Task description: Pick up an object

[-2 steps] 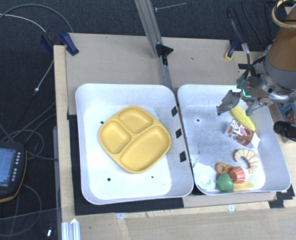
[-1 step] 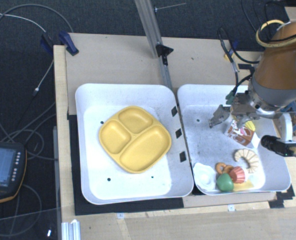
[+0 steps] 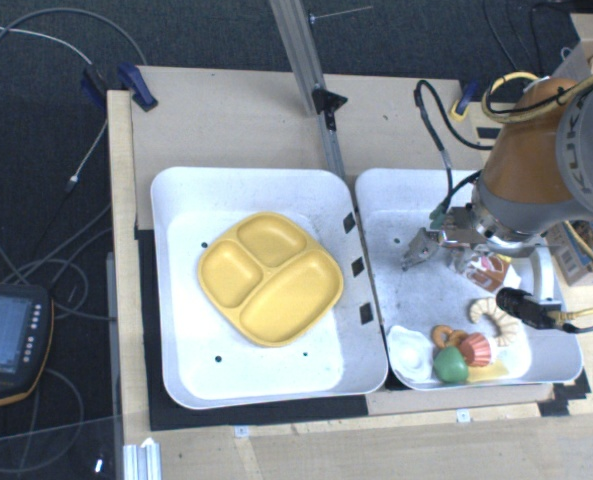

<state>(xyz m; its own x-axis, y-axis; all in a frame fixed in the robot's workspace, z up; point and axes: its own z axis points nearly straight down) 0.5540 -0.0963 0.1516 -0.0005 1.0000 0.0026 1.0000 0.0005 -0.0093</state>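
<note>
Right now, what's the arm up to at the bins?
The KUKA arm reaches in over the right bin, with its gripper low over the bin's upper middle. Nothing shows between its fingers. The small objects lie clustered at the near right corner: a green ball, a red piece, a white cup and a ring-shaped piece. The left bin holds a yellow divided tray, untouched. No pick made yet.

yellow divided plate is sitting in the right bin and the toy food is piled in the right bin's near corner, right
Not quite. The camera view shows the yellow divided plate in the left bin, not the right bin. The toy food does sit in the right bin's near corner.
</note>
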